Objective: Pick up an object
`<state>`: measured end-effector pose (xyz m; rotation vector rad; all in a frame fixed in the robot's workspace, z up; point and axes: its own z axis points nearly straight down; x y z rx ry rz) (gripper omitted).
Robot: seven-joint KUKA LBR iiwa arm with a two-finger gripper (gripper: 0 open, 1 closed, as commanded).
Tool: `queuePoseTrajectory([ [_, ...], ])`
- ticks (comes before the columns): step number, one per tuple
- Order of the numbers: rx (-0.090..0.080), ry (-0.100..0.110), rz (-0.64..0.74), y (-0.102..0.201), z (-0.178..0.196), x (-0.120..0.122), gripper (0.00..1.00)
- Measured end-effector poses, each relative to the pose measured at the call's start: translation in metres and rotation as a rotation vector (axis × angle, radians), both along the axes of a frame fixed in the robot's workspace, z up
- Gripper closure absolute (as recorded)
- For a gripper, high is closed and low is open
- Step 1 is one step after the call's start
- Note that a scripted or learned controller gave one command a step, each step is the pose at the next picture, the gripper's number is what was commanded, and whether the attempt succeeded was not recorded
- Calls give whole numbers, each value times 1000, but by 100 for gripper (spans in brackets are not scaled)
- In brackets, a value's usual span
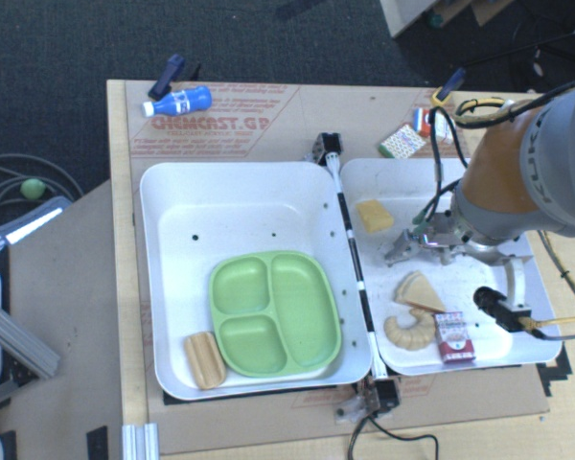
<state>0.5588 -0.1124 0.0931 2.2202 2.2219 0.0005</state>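
We see our gripper (402,249) low in the right bin (527,353), between the cheese cube (374,217) and wedge (420,292), likely lining up a pick; its opening we cannot tell.

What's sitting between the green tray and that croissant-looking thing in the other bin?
In the camera view, the raised rims where the two bins meet run between the green tray and the croissant. Otherwise there is bare white bin floor on either side.

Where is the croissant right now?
The croissant lies in the right-hand bin, near its front edge. It sits just below the yellow wedge and right beside the small red packet.
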Motion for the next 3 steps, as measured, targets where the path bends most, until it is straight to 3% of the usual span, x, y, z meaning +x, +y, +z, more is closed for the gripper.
queuePoseTrajectory([
  [1,1,3,-2,0,-9,-59,0],
  [2,0,1,-2,1,1,-58,100],
  [3,1,0,0,95,92,-22,100],
])
